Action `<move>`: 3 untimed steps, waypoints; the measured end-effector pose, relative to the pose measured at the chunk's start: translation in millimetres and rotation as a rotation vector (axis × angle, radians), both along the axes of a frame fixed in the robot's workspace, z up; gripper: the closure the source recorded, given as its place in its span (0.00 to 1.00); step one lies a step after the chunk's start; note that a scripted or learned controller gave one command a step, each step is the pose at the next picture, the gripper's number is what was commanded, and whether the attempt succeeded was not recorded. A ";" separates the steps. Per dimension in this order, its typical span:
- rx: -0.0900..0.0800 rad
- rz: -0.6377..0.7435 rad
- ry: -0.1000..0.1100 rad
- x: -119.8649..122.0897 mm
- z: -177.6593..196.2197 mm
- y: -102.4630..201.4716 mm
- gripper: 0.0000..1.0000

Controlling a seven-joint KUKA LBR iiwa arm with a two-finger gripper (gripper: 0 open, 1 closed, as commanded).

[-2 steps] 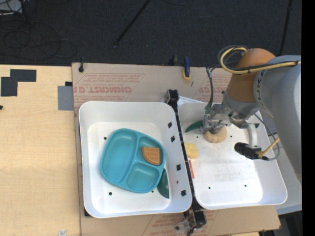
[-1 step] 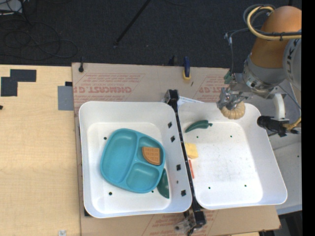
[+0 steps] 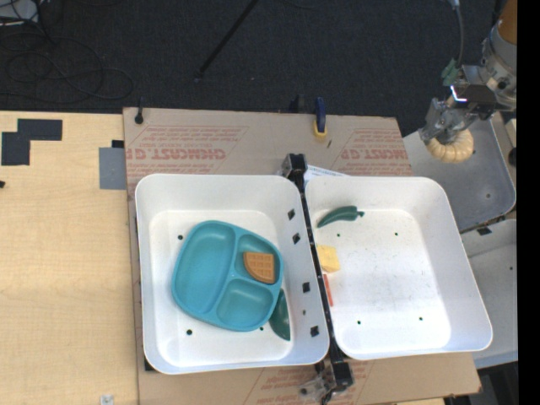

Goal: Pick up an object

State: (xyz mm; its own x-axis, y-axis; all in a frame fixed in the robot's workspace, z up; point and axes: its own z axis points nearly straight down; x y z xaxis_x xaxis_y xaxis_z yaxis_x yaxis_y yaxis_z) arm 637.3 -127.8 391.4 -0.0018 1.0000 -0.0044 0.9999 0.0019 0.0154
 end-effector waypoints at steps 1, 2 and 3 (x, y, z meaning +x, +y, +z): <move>-0.001 -0.003 0.005 6.8 104.7 -37.2 1.00; 0.002 -0.003 0.013 -9.4 149.1 -61.9 1.00; 0.005 -0.003 0.018 -82.9 147.5 -70.3 1.00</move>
State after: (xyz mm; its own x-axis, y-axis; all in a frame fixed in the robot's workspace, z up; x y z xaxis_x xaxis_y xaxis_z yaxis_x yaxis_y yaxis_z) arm 554.4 -198.2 538.9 0.0016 1.0000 0.0006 1.0000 -0.0016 -0.0025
